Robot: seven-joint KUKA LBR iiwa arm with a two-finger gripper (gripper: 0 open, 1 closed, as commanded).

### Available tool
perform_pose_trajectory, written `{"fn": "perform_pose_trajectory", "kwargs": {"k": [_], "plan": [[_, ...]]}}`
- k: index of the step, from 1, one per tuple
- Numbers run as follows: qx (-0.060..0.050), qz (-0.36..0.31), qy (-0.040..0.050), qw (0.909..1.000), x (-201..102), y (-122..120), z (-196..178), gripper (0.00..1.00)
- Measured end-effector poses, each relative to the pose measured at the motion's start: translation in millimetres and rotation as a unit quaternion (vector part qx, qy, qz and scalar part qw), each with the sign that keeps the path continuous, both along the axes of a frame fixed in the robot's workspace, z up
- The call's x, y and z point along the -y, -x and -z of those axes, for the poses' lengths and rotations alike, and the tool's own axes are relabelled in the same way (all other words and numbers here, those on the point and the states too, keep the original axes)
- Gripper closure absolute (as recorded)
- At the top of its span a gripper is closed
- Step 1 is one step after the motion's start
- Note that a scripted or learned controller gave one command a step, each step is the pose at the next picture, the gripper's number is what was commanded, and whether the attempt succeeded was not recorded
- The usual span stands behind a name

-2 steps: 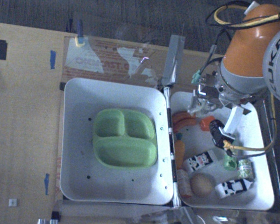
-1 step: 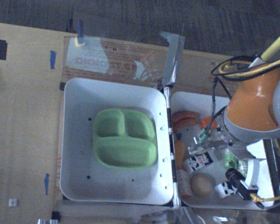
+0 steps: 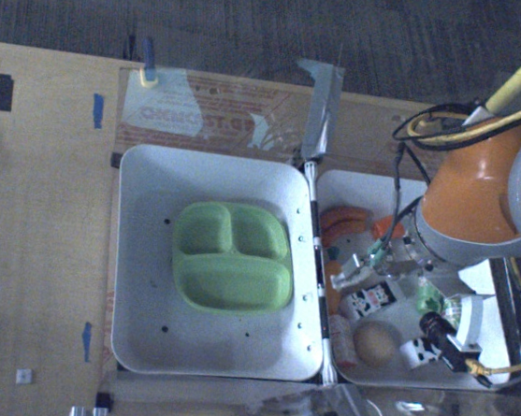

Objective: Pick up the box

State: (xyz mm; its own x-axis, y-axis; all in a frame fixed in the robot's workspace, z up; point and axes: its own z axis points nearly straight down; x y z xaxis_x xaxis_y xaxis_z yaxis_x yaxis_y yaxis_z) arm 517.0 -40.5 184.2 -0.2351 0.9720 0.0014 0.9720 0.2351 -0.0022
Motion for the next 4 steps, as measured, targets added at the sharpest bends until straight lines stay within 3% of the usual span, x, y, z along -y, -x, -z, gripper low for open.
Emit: {"fn": "perform_pose_trajectory", "kwargs": {"k": [1,2,3,4], "plan": [[0.005,0.008,0.0014,1.0000,58.5,-5.7,97.3,0.00],[0.002,-0.005,0.0004,1.0000,34.1,-3.0,-0.5,0.00],[0.002,0.006,0.0011,1.0000,89.9,-42.2,70.4,0.00],[0.003,0.120,0.0012,0.9927,108.4,-105.1,98.4,0.00]]}}
